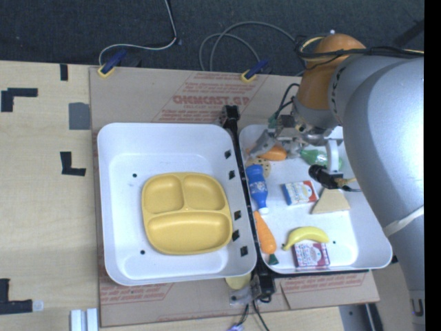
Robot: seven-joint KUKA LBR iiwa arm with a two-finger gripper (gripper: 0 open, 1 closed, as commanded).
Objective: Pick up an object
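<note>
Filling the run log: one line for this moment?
gripper: over right bin's far end | nearest: orange item | left bin: yellow tray

**Colours across the two bins**

The gripper [281,138] is grey metal, hanging below the arm's orange band [318,81]. Just under it lies an orange piece [274,154]; to its right, a dark green item [318,157]. Below it sit a blue bottle [257,187], a white carton with red print [298,193], a tan wedge [333,202], an orange carrot with a green tip [264,234], a yellow banana [306,236] and a red-and-white box [311,256]. Far to the gripper's left, a yellow divided plate [186,211] lies in the white left bin [117,185]. The surface [41,198] is pale wood with black marks; brown cardboard [193,98] carries red lettering.
</note>
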